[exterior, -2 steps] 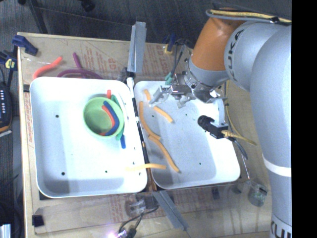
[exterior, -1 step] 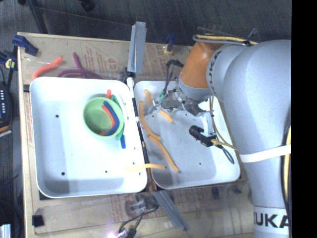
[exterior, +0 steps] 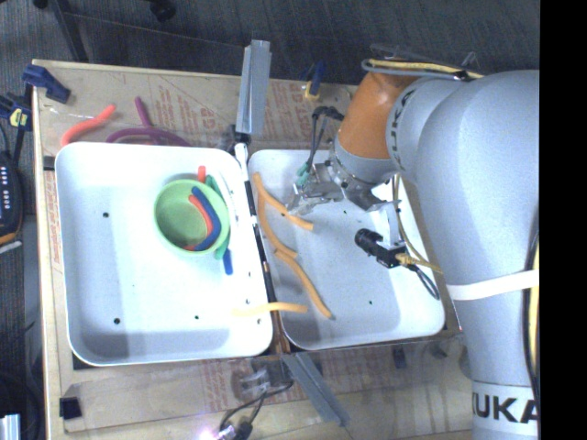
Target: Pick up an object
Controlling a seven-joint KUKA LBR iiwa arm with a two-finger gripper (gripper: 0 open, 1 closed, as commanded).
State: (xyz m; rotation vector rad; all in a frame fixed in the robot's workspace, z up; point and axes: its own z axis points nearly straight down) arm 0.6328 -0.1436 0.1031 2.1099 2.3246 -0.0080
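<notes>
**Arm.** The grey arm (exterior: pixel 477 200) takes up the right of the camera view. Its orange band lies above the wrist, and the wrist bends down toward the right bin.

**Surface.** The pale board surface (exterior: pixel 138 85) carries two shallow white bins side by side, their inner rims touching.

**Left bin.** The left bin (exterior: pixel 110 273) holds a green bowl (exterior: pixel 174 214) in its upper right part, near the shared rim.

**Right bin.** In the right bin (exterior: pixel 367 301) the gripper (exterior: pixel 307 191) is low in the upper left corner. Whether it is open or closed cannot be told from this angle, and nothing can be seen held in it.

**Objects for picking.**
- An upper orange strip (exterior: pixel 273 211) runs from the bin's top left corner down and rightward. It passes just beside the gripper; contact cannot be judged.
- A lower orange strip (exterior: pixel 298 269) continues along the left side toward the bin's lower middle.
- A yellow strip (exterior: pixel 266 309) lies across the two inner rims at the near end, partly in each bin.

**Bowl contents.** A red curved piece (exterior: pixel 204 211) lies inside the bowl. A blue piece (exterior: pixel 227 262) juts over the bowl's lower right rim.

**On the bare surface.** Beyond the left bin lie a purple hose (exterior: pixel 147 136) and, to its left, an orange-red piece (exterior: pixel 87 125). A blue clamp (exterior: pixel 41 81) grips the far left corner.
</notes>
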